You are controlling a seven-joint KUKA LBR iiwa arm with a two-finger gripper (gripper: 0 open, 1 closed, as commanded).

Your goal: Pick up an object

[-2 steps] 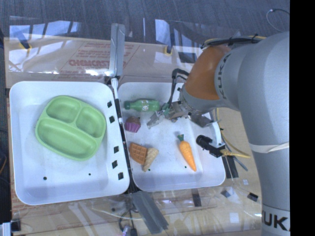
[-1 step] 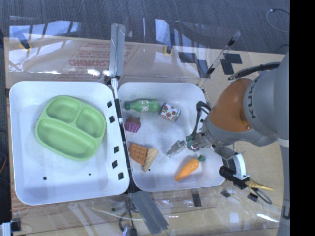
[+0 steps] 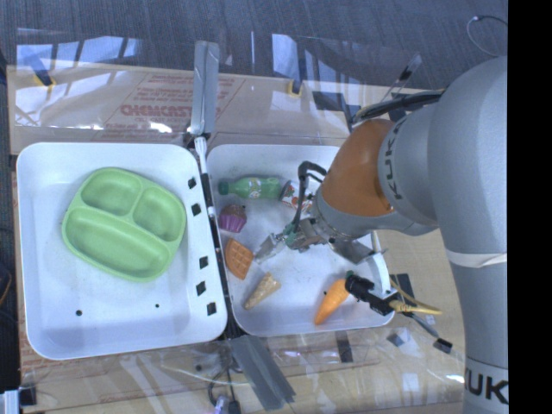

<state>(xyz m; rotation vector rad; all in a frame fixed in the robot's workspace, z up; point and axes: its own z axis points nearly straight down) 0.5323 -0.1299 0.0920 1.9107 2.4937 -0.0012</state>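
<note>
Nearest the camera, the toy carrot [image 3: 331, 301] and the cone-shaped piece [image 3: 261, 290] are lying at the right bin's [image 3: 285, 324] front edge; both look like light, rigid, smooth plastic, best pinched across the thick end. Reaching in from the right, the arm is bending low over this bin, the gripper [image 3: 278, 242] hovering just beside the waffle-patterned square [image 3: 238, 258], its state impossible to tell.

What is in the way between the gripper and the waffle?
Nothing visible. The gripper hangs in the right bin, just right of the waffle, with bare white floor between them. The purple cupcake sits above and the cone below, both off to the side.
</note>
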